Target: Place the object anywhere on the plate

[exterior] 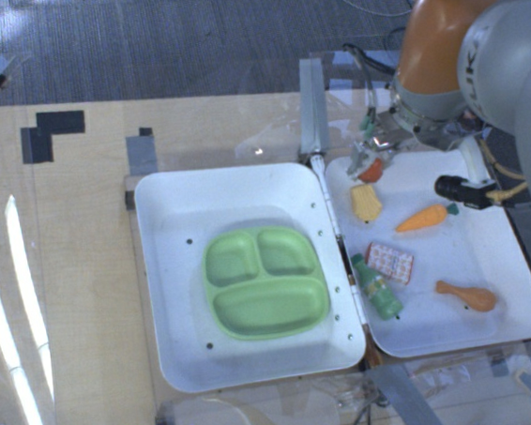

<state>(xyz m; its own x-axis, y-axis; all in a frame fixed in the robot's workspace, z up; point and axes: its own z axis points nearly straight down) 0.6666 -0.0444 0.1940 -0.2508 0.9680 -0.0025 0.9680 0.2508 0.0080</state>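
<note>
Two shallow white bins are seen side by side on the wooden desk (65, 275). In the left bin (182, 357) a green plate (265, 282) with three compartments is placed near the middle, and nothing is seen on it. In the right bin (518, 322) several small things are spread: a yellow piece (366, 203), an orange carrot (424, 219), a pink patterned packet (391, 262), a green bottle (378, 291) lying along the left wall, and a brown drumstick-shaped toy (467, 296). The pincer (370, 155) is lowered at the far left corner of the right bin, and a small red and orange object (371, 170) is seen right at its tips, just above the yellow piece. Whether the pincer is wide or narrow cannot be told.
</note>
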